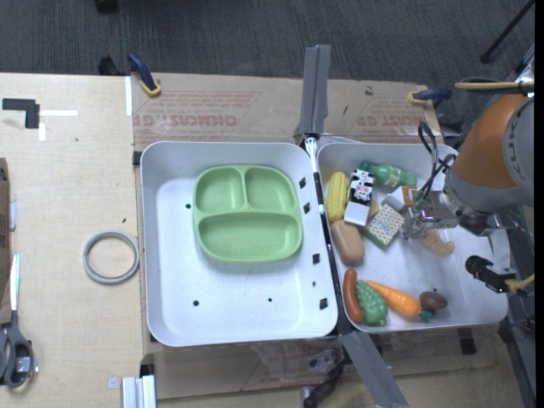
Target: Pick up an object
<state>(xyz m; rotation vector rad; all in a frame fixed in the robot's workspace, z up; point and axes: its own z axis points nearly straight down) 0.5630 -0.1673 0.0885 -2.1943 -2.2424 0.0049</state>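
Two white bins side by side on the tabletop (pixel 68 194). Left bin (pixel 161 253) holds a green divided plate (pixel 248 212), sitting upper-centre in that bin, upright, nothing on it.

Right bin (pixel 476 308) is packed with toy food. Yellow corn cob (pixel 337 195) near its left wall, a tan bread-roll shape (pixel 348 241) just below the corn. A black-and-white carton (pixel 361 191) right of the corn, a speckled tan box (pixel 384 224) touching its lower side. Green bottle-like item (pixel 387 174) at the bin's upper middle. Along the lower part: red sausage (pixel 351 294), green bumpy vegetable (pixel 371 304) touching it, orange carrot (pixel 395 297) just right, small brown piece (pixel 433 300) at the carrot's end. A pale beige item (pixel 439 243) lies mid-right.

Arm enters from the right of the frame, orange band at upper right. Gripper (pixel 416 221) is down inside the right bin, between the speckled box and the beige item, close to both. Its tips are blurred into cables and clutter; cannot tell whether it is grasping anything or released.

On the tabletop, left of the bins: a grey ring (pixel 110 257), scissors (pixel 15 347) at lower left of the frame.
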